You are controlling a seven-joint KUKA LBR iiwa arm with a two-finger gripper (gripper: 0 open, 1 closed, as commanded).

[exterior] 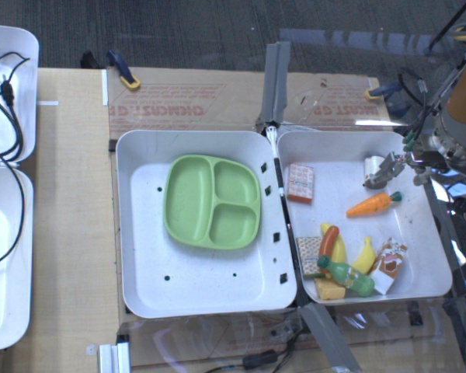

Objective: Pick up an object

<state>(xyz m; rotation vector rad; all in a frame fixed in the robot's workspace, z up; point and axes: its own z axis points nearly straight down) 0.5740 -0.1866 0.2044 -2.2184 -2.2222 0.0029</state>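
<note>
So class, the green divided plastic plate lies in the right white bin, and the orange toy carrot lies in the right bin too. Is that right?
Not quite. The camera view shows the green divided plastic plate in the left white bin. The orange toy carrot does lie in the right white bin.

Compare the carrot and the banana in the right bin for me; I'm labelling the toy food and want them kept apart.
The carrot is orange with a green leafy tip, while the banana is plain yellow. The carrot lies alone on bare bin floor, nearly level across the view; the banana stands steeper, packed into the cluster at the near end of the right bin. The carrot tapers to a point; the banana curves. Both are small, elongated toy foods.
</note>
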